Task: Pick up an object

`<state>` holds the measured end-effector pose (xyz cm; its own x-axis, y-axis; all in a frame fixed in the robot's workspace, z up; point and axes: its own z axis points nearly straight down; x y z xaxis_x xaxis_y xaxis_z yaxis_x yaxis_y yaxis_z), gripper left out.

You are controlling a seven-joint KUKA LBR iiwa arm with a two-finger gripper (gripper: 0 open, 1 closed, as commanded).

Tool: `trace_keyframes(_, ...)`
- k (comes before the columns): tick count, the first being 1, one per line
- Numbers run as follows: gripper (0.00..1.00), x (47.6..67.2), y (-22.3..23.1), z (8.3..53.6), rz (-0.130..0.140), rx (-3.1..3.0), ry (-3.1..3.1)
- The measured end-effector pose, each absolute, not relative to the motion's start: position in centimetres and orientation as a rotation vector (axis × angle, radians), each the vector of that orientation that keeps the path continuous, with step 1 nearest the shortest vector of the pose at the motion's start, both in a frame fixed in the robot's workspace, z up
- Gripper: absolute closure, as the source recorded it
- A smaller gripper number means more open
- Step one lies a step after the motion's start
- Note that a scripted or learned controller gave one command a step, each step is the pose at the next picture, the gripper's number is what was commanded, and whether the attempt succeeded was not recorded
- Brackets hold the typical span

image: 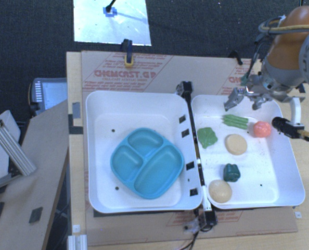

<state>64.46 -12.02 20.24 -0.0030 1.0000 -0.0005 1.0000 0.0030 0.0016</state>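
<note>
Above the right bin's (pixel 287 189) twelve o'clock rim, the jaws hang open, empty; approach step, needing descent onto green beans (pixel 235 121).

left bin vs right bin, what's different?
The left bin holds one item, a blue divided plate; the right bin holds several small toy foods, such as a dark green pepper and a pink ball. The gripper hangs above the right bin's far edge, not the left bin. Both are shallow and white.
</note>
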Motion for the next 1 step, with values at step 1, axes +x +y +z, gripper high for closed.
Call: trace_keyframes(1, 0.0, 63.67, -12.02, 15.72, -0.001, 2.22, 2.223)
